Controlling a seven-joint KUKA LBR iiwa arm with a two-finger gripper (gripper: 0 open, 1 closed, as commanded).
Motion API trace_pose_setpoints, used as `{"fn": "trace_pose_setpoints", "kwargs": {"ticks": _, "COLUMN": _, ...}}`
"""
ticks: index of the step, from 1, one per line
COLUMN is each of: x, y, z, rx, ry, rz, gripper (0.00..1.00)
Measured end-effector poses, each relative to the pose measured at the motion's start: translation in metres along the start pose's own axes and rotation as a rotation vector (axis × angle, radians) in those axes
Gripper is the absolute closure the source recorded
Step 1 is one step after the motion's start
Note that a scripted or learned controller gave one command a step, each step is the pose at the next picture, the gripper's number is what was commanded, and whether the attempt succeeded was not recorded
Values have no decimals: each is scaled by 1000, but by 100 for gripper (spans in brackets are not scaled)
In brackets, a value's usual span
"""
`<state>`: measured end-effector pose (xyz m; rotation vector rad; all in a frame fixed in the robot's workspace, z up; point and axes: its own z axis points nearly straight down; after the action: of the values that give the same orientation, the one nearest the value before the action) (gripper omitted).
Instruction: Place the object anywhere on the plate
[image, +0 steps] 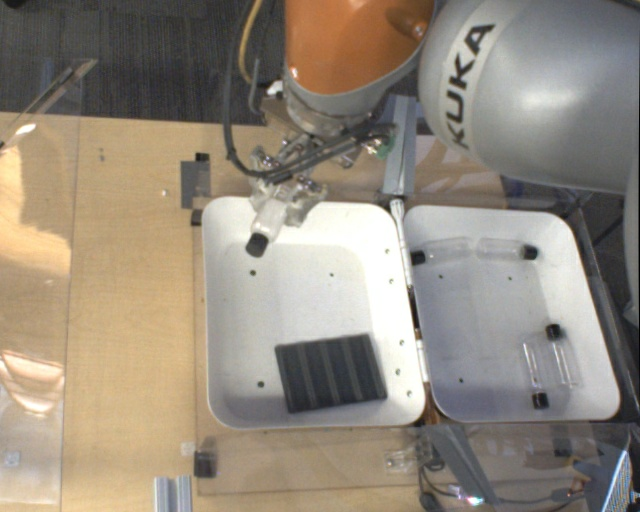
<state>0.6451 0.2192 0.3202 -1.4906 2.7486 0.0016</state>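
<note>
Robotics lab — KUKA arm, white bins.
</note>
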Motion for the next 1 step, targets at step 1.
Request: {"fn": "trace_pose_setpoints", "kwargs": {"ticks": 1, "x": 3, "y": -30, "z": 96, "rx": -1, "ry": 6, "rz": 503, "gripper": 100}}
